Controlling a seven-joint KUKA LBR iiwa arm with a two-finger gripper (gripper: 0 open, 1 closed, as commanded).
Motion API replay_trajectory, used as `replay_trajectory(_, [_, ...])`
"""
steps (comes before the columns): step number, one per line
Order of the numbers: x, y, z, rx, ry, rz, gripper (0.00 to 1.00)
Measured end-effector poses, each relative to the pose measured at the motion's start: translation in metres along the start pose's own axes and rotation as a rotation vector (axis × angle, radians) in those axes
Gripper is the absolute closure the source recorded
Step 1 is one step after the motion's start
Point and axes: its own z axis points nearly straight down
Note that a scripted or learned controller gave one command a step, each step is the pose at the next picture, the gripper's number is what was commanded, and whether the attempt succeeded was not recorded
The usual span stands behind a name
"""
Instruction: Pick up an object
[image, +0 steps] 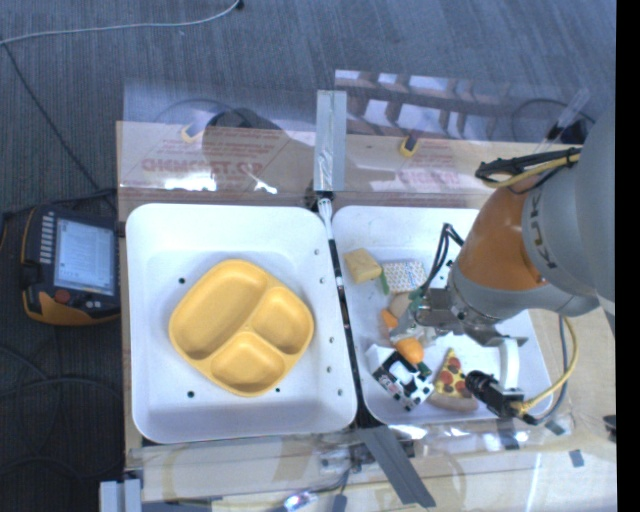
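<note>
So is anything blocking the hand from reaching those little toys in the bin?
Nothing visible does. The hand hangs directly over the toy pile in the right bin, just above the orange piece, with no barrier between them.

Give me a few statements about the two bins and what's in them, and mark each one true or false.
1. The yellow divided plate lies in the left bin. True.
2. The pizza slice toy sits on the yellow plate. False: it lies in the right bin, near the front.
3. The arm reaches over the right bin. True.
4. The black-and-white cow toy is in the left bin. False: it is in the right bin, beside the pizza slice.
5. The handheld controller lies left of the bins. True.
</note>
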Motion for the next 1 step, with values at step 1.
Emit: replay_trajectory(1, [0.0394, -0.0102, -0.0753, -0.006, -0.004, -0.056, 1.00])
